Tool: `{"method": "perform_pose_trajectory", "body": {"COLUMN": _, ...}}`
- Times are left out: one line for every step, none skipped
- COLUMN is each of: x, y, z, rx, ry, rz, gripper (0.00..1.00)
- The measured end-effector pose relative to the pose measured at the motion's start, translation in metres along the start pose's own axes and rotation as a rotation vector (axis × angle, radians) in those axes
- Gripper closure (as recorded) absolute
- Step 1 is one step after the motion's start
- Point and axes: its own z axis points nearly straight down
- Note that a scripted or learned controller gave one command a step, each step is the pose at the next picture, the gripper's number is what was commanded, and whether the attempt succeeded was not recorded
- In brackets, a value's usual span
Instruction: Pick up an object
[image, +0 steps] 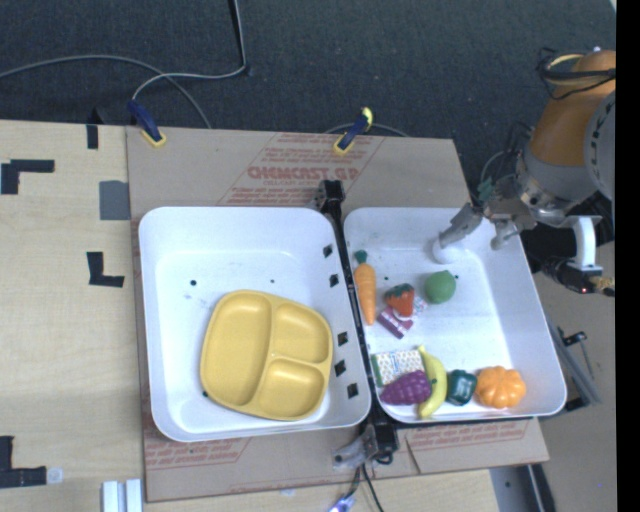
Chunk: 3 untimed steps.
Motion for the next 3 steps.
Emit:
{"method": "perform_pose_trajectory", "body": {"x": 0.011, "y": -0.005, "z": 0.084, "rx": 0.002, "ry": 0.001, "rz": -0.001, "gripper": 0.00}}
{"method": "perform_pose_trajectory", "body": {"x": 0.026, "y": -0.017, "z": 0.105, "rx": -0.004, "ry": -0.003, "rz": 0.000, "gripper": 0.00}}
{"method": "perform_pose_trajectory", "body": {"x": 0.027, "y": -0.017, "z": 0.095, "rx": -0.006, "ry": -0.004, "rz": -0.001, "gripper": 1.00}}
